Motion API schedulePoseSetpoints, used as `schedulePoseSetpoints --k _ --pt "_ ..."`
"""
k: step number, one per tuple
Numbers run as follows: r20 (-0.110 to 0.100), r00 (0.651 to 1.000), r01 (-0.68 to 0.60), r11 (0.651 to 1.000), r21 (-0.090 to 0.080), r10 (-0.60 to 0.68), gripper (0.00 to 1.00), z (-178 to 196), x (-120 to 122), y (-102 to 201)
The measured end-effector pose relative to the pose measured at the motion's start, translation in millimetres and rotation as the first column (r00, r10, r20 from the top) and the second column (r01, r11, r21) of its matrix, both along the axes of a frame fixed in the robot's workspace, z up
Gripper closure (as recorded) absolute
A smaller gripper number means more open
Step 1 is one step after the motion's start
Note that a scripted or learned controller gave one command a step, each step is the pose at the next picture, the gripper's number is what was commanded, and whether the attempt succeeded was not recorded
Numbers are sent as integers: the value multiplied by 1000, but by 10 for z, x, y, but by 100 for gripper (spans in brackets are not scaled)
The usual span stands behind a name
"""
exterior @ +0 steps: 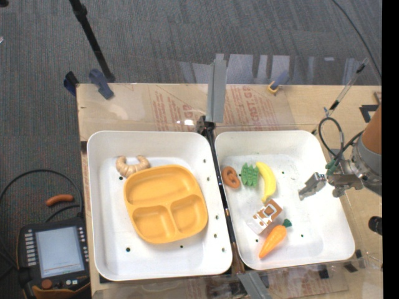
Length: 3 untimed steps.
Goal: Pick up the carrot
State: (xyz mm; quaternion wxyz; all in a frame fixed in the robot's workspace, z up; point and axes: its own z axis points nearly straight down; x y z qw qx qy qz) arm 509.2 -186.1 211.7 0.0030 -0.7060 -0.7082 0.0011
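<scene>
At the far left, on the floor beside the bench, a teach pendant [57, 252] lies with its pale screen facing up. On the bench, the left bin [106, 242] holds a yellow divided tray [165, 203] with three compartments, none of which holds anything. A tan croissant toy [132, 164] lies just beyond the tray's upper-left corner, touching or nearly touching its rim.

The right bin [312, 148] holds the rest. Near its left wall lies a small brown pretzel-like toy [231, 177], then a green leafy toy [250, 174] just beside it, then a banana [267, 179] lying lengthwise next to the green piece. Below the banana sits a small brown and white box [265, 216], tilted. The carrot [274, 240], orange with a green top, lies at a slant just beside the box, near the bin's front wall.

The gripper [312, 186] hangs over the right part of this bin, reaching in from the right, above and to the right of the carrot and well apart from it. Whether its jaws are apart or together cannot be told from this view; nothing is seen between them.
</scene>
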Motion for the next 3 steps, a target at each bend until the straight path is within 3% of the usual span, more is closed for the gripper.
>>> schedulePoseSetpoints --k 1,2,3 --pt "3 992 -123 992 0 123 0 -1077 -327 467" --pt "-2 994 -114 994 2 114 100 -1005 -340 434" --pt "-1 921 390 921 -5 -390 100 -268 178 1291"
